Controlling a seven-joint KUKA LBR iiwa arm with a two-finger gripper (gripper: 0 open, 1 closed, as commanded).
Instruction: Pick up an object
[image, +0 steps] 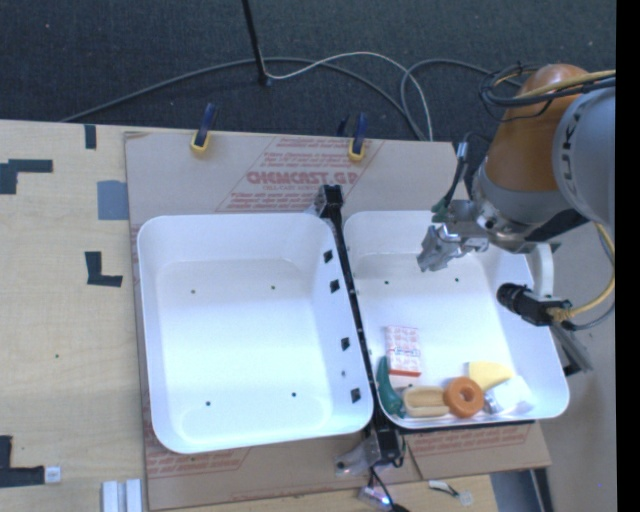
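Orange ring-shaped toy doughnut (463, 396) lies at near edge of right white bin (440, 240), touching tan bun-shaped piece (424, 401). Looks light, stiff, smooth; best gripped across rim. Pincer (436, 252) hovers well apart above bin's far end, state unclear.

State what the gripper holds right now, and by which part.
Nothing is held: the gripper hangs over the bare far end of the right bin, apart from the objects.
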